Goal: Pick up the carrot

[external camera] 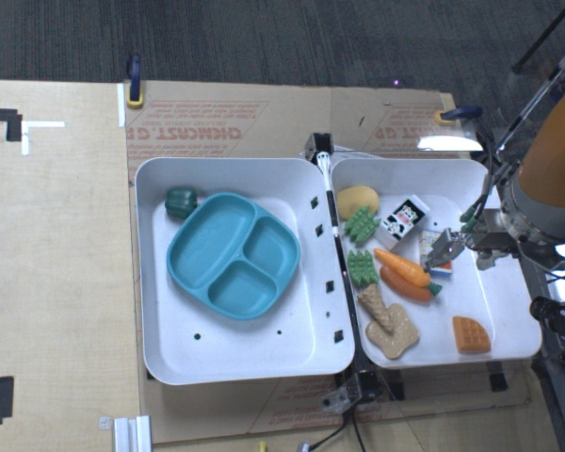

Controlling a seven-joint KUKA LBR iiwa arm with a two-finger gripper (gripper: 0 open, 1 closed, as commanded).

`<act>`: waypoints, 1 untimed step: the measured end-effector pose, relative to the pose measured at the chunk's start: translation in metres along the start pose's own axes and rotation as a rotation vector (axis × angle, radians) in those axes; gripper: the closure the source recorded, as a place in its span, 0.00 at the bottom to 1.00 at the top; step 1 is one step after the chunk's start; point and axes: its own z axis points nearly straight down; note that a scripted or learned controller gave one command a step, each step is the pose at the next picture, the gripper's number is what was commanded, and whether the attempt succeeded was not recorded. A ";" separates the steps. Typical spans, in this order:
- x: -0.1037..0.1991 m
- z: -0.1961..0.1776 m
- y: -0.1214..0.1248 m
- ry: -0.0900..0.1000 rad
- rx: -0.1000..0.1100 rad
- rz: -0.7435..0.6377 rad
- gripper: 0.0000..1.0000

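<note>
Camera view
Carrot: the orange plastic carrot with a green stub end (405,273) lies flat in the right shallow white bin (508,342), near its middle, tip pointing to ten o'clock.
Tool: the grey two-finger tool (444,250) hangs just beside the carrot at its two o'clock; whether it is spread or closed I cannot tell, and nothing sits between its tips.
Neighbours: green toy pieces (362,245) at the carrot's nine o'clock; orange waffle-shaped toy (471,334) at five o'clock.
Left bin: a teal three-compartment plate (233,254) rests inside.
</note>
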 end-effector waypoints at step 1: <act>-0.001 0.145 0.059 -0.001 -0.006 -0.080 0.00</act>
